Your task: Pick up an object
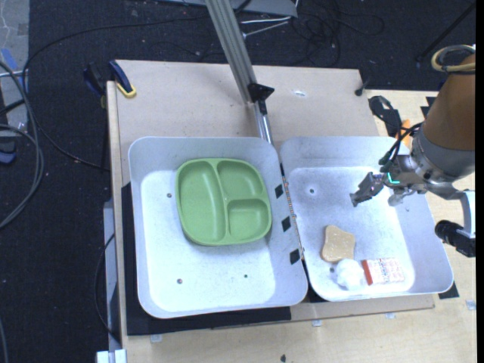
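In the right bin (318, 157), near its front edge, lie a tan slice-shaped piece (338, 243), a white fluffy ball (349, 274) and a small red and white packet (385, 270). My gripper (380, 194) hangs over the middle of the right bin, up and to the right of the tan piece and apart from it. Its fingers stand open with nothing between them. The arm reaches in from the right edge.
A green divided plate (224, 201) lies in the left bin (151, 278). A slanted metal pole (234, 44) runs down from the top to the gap between the bins. Black clips (287, 222) line the wall the bins share.
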`<move>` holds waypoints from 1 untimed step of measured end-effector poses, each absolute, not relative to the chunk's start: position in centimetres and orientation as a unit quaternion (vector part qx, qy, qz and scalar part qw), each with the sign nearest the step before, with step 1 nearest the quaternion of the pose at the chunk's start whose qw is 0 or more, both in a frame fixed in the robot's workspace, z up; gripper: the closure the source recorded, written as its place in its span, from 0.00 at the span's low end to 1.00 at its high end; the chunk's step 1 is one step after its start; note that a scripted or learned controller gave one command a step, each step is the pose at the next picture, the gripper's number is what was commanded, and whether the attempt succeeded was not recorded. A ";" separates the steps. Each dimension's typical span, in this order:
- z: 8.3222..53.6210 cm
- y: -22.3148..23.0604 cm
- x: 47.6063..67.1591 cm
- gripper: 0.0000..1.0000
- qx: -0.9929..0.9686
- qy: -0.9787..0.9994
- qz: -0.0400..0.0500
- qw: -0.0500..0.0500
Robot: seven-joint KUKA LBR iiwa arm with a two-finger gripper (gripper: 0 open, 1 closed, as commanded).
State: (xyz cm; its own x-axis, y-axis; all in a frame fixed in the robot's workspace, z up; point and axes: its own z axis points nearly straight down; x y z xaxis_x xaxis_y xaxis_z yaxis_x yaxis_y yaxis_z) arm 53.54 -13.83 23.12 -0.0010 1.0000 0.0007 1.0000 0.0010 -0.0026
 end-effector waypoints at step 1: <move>23.2 -13.8 53.6 0.00 -0.707 -0.708 0.000 0.000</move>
